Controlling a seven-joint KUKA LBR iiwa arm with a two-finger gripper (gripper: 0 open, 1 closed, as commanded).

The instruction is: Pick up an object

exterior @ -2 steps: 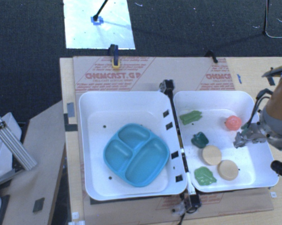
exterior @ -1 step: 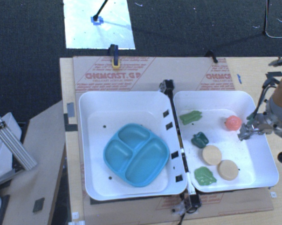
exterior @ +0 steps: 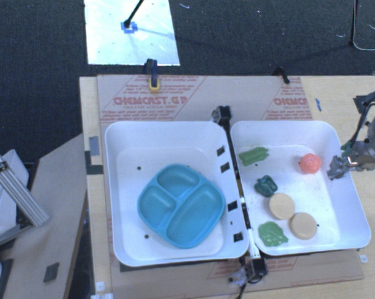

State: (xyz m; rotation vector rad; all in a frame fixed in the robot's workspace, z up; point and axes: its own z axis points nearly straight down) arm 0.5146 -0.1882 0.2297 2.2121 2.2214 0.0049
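The right bin (exterior: 336, 133) holds several small items: a light green piece (exterior: 254, 154), a pink-orange ball (exterior: 310, 163), a dark green piece (exterior: 265, 186), two tan discs (exterior: 281, 205) (exterior: 303, 225) and a bright green piece (exterior: 272, 234). My gripper (exterior: 337, 167) hangs at the right bin's right rim, just right of the ball and apart from it. Nothing shows between its fingers.
The left bin (exterior: 122, 142) holds a blue divided plate (exterior: 180, 205). Black clips (exterior: 222, 114) run along the wall between the two bins. A yellow clamp (exterior: 153, 84) sits on the cardboard behind the bins.
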